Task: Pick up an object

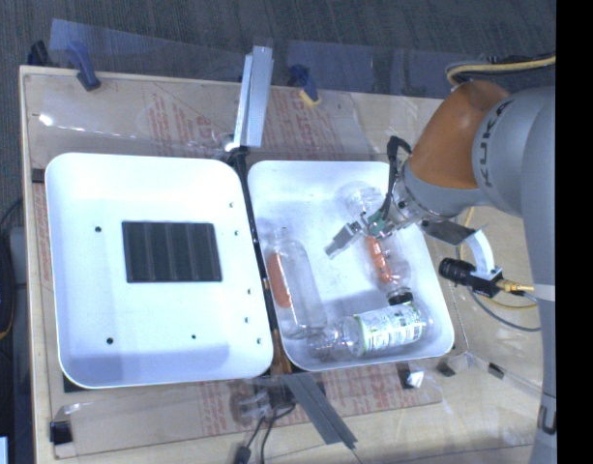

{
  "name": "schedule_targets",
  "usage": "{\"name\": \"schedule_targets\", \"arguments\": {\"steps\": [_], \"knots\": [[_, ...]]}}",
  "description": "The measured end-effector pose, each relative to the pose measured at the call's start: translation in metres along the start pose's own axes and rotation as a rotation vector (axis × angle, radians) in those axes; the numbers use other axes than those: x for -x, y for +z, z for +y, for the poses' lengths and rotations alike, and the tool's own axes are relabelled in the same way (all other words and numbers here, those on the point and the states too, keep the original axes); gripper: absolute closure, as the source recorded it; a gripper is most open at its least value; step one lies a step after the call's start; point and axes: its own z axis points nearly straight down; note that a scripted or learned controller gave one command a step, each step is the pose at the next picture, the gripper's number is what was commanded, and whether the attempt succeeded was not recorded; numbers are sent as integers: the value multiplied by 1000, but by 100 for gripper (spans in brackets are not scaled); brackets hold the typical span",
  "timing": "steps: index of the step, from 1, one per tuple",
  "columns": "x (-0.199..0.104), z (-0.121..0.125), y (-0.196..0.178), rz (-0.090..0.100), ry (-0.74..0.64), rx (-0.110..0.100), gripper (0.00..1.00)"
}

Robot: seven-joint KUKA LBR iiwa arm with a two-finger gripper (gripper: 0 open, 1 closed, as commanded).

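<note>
The right bin (269,193) holds several clear plastic bottles. One with an orange insert (284,280) lies along the bin's left side. Across the front lies a labelled bottle with a black cap (381,330). A third bottle with orange inside (383,262) rests near the right wall, and a clear rounded piece (359,201) sits toward the back. My gripper (346,238) reaches in from the right and hangs low over the bin's middle, just left of the right-hand orange bottle. Nothing is visibly held in it.
The left bin (74,259) has a dark ribbed rectangle (171,251) in its middle. A metal bar (252,95) stands behind the gap between the bins. Blue clamps (83,71) sit at the bench's back edge.
</note>
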Motion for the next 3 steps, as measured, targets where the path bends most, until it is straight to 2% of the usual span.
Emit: {"name": "schedule_targets", "arguments": {"steps": [1,2,3], "knots": [[-3,-11,-24,-1,30,0,0],[-8,-22,-68,0,17,1,0],[-1,-1,-50,-1,-79,1,0]]}}
